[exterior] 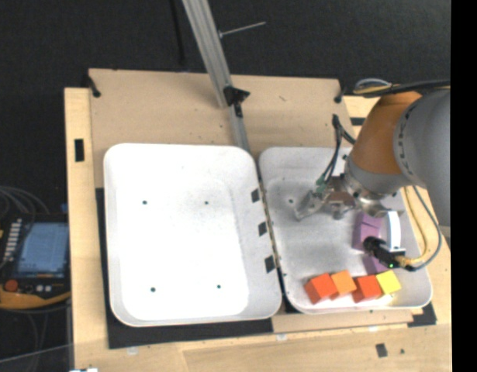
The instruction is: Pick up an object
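Blocks [353, 287]: lined against near wall of right bin [300, 246], likely pushed there. Hand [316, 204] low over bare floor, apart from blocks; grip state indeterminable.

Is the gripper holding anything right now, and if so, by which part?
Cannot be told. The gripper hangs low over the right bin, apart from the blocks along its near edge; nothing shows in its grip.

Purple block [369, 229] partly hidden by arm [393, 149]; gripper [316, 201] blurred, finger state not readable; arm cut off at right edge.
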Motion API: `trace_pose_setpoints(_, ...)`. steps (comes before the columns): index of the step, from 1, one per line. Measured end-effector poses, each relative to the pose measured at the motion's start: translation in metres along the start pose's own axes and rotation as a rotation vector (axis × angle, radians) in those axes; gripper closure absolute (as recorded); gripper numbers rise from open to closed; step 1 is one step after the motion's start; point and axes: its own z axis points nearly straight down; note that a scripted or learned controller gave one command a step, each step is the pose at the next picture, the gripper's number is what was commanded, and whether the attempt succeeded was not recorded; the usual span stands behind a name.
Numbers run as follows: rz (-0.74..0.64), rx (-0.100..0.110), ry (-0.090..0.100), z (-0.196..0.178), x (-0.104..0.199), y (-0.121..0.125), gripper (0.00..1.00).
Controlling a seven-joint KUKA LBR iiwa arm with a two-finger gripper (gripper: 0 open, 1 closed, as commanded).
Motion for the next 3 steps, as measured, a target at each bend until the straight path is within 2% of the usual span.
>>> trace_pose_setpoints(1,0.006,-0.006,0.002,-0.013,0.0,0.001,1.0)
trace_pose_setpoints(3,-0.002,-0.005,0.002,-0.11,-0.014,0.01,1.0)
